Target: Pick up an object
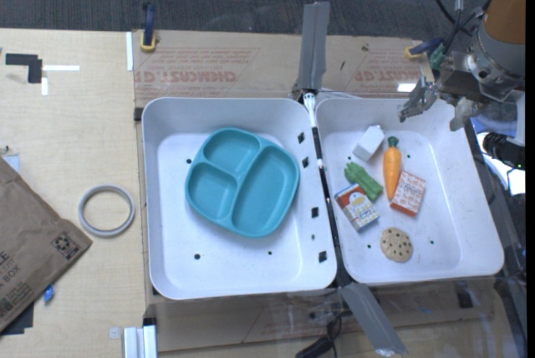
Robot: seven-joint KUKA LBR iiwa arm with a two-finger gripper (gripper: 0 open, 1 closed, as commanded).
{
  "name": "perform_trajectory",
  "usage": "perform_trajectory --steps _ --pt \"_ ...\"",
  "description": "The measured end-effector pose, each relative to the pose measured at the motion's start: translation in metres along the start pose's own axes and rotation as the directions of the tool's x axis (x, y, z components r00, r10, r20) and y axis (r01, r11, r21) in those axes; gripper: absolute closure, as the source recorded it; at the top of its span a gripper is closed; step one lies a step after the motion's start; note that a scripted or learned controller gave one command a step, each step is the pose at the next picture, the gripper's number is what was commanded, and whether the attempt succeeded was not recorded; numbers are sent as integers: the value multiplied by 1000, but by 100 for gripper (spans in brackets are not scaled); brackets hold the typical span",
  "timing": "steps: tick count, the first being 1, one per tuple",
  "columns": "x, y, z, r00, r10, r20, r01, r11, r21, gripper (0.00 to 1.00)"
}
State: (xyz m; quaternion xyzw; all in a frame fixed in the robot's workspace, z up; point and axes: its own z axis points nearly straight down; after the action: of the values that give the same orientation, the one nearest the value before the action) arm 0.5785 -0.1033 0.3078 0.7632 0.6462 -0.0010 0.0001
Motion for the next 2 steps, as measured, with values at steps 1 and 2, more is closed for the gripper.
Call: perform_trajectory --steps 1,2 --pt "-21 -28 -89 964 265 1 -265 964 0 0" --pt "-20 -27 -96 965 261 5 -261 965 3 100"
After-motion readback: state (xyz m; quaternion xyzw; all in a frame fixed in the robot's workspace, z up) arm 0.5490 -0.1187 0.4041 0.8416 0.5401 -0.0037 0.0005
